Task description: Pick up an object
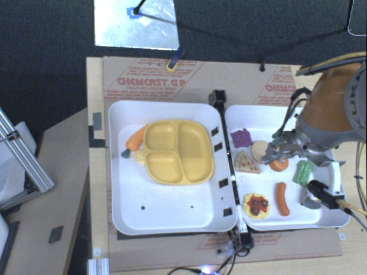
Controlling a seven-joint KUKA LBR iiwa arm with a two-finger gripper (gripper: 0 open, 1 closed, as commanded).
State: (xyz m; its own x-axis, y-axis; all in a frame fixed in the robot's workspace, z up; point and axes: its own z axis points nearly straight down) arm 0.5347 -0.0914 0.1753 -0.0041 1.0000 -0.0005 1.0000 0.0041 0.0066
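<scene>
Hand (274, 155) low over right bin (327, 217), at the orange slice (279, 165), roll (259, 149) at its 9 o'clock; likely lining up a grab. Finger state: can't tell.

Dark carpet floor (46, 50), shiny metal sheet (136, 15) lying on it, wooden bench (63, 171), aluminium frame (20, 153) at left

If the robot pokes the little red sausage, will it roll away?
Probably a bit. The sausage looks round and long like a tube, so a sideways push would likely roll it across the flat bin floor. It looks smooth and shiny, so it may slip in the gripper. It seems a small toy, so likely light.
</scene>
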